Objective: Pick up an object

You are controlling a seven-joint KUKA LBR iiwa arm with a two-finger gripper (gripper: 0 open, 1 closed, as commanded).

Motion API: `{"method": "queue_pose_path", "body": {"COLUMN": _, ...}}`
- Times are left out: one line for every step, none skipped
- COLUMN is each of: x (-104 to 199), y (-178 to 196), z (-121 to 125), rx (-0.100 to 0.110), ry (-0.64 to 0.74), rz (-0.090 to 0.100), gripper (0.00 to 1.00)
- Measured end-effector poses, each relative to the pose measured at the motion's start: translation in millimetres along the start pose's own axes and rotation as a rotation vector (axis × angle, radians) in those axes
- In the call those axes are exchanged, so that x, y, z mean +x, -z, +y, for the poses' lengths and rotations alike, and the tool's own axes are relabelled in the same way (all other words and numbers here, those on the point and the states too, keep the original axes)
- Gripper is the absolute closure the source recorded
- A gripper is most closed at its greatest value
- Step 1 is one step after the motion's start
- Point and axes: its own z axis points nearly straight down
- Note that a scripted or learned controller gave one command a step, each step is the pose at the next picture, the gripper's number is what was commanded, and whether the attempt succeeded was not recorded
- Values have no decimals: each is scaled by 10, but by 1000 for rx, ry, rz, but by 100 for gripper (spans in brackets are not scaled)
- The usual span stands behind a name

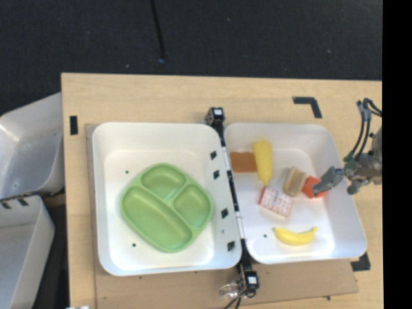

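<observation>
**Gripper at the red block, nothing lifted yet**

Nearest the camera, a banana (295,235) lies in the right bin (347,237), untouched. Further back, the gripper (331,177) sits right beside the red block (312,187), apparently touching it. Whether it grips anything, I cannot tell. The pick looks unfinished: every object rests on the bin floor.

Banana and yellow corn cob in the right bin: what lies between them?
The patterned pink-and-white packet lies between the banana and corn cob, seen in the camera view.
</observation>
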Motion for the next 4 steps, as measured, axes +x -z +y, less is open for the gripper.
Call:
{"method": "queue_pose_path", "body": {"x": 5, "y": 66, "z": 25, "rx": -12, "ry": 4, "rz": -3, "gripper": 0}}
{"method": "queue_pose_path", "body": {"x": 46, "y": -376, "z": 66, "rx": -9, "ry": 2, "rz": -3, "gripper": 0}}
{"method": "queue_pose_path", "body": {"x": 92, "y": -972, "z": 125, "rx": -8, "ry": -1, "rz": -3, "gripper": 0}}
{"method": "queue_pose_path", "body": {"x": 79, "y": -1426, "z": 142, "rx": -13, "ry": -1, "rz": -2, "gripper": 0}}
